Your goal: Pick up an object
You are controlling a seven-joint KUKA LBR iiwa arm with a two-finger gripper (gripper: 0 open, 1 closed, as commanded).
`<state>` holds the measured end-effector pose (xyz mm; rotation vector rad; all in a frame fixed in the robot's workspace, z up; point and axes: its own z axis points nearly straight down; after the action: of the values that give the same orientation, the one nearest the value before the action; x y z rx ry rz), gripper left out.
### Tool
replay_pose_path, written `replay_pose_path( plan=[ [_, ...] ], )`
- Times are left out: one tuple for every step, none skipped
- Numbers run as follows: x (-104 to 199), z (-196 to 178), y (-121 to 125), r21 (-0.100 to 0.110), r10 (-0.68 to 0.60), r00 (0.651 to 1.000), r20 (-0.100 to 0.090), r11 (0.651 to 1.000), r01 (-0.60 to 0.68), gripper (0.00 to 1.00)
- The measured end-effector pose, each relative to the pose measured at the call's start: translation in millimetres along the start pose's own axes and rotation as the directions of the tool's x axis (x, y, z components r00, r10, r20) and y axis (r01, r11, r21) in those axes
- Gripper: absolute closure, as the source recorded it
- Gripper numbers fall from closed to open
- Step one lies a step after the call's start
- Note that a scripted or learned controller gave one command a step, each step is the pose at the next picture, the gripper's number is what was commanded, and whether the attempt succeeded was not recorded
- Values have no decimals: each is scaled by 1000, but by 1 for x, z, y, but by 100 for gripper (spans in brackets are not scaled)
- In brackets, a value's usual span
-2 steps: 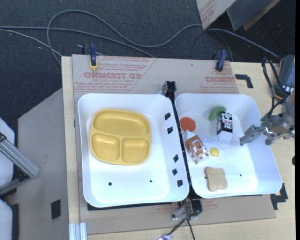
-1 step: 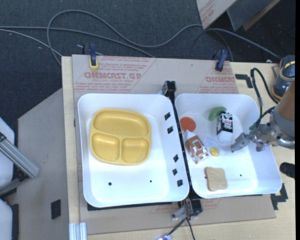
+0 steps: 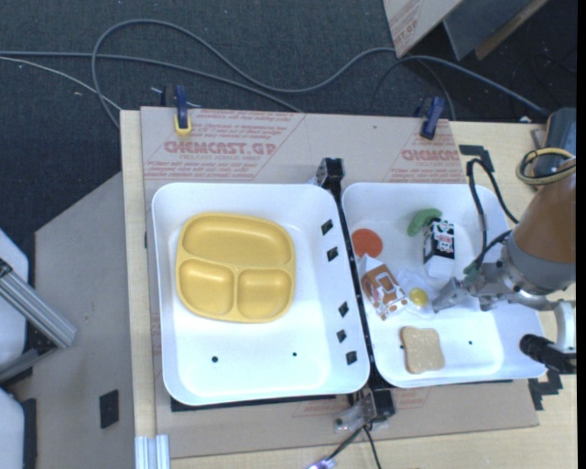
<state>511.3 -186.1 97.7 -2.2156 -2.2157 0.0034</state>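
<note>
I've got the gripper low in the right bin, can't tell its state. Nothing lifted yet. Small yellow piece just left of it, toast below-left. Grasp and lift remain.

A dark grey carpet floor lies around the bench, and thin cables run over it at the far side. A cardboard box stands far right. A metal rail shows at the left edge.
</note>
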Motion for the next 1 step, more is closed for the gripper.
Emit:
replay_pose_path(
  plan=[
    [-1, -15, 2, -8, 0, 1000, 3, 1000, 0, 100]
  ],
)
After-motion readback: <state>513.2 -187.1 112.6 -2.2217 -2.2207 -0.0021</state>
